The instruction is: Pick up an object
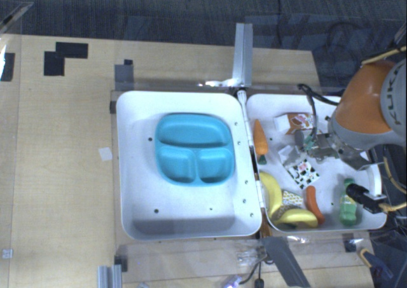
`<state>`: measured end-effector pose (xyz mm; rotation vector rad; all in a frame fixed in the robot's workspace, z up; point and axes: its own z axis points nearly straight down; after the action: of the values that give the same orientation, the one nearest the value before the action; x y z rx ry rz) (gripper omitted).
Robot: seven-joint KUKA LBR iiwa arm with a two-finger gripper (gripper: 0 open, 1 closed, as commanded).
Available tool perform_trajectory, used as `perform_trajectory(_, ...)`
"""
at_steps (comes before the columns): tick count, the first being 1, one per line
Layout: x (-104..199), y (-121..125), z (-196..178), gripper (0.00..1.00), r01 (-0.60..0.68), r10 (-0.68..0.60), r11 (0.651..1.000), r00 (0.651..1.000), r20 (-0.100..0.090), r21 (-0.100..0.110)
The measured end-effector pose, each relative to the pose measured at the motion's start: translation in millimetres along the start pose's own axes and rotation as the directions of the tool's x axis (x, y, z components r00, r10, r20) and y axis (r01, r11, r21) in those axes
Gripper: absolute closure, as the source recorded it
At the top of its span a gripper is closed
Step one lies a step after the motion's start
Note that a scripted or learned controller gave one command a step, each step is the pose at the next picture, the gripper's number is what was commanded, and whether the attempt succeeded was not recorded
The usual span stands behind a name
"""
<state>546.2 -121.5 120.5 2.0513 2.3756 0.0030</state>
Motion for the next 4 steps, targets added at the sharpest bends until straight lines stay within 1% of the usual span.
perform_trajectory(1, 16, -18, 28, 0.0, -0.039, 0.039, 0.999, 0.999, 0.007, -0.017)
perform_trajectory(2, 24, -3, 29, 0.0, -0.427, 0.427, 0.904, 0.904, 0.001, -0.017)
perform_trajectory(3, 23, -1, 17, 1.0, -0.425, 0.425, 0.905, 0.905, 0.0, -0.022)
perform_trajectory(4, 90, -27, -64, 1.0, -0.268, 0.268, 0.963, 0.963, -0.001, 0.0)
